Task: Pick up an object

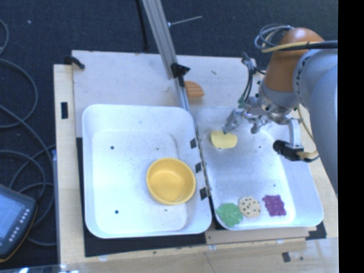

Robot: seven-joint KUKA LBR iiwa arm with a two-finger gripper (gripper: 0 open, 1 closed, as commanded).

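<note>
A pale yellow flat piece (223, 140) lies at the back left of the right bin (296, 195). My gripper (243, 122) hangs just above and to the right of it, open, its two fingers spread with nothing between them. Along the right bin's front edge sit a green round piece (229, 214), a speckled cookie (249, 207) and a purple piece (274, 205). A yellow bowl (170, 180) stands upright in the left bin (114, 135).
An orange object (194, 90) rests on the bench behind the bins. A slanted metal post (165, 38) rises from the gap between the bins at the back. Cables and a tablet corner (14, 218) lie on the dark floor to the left.
</note>
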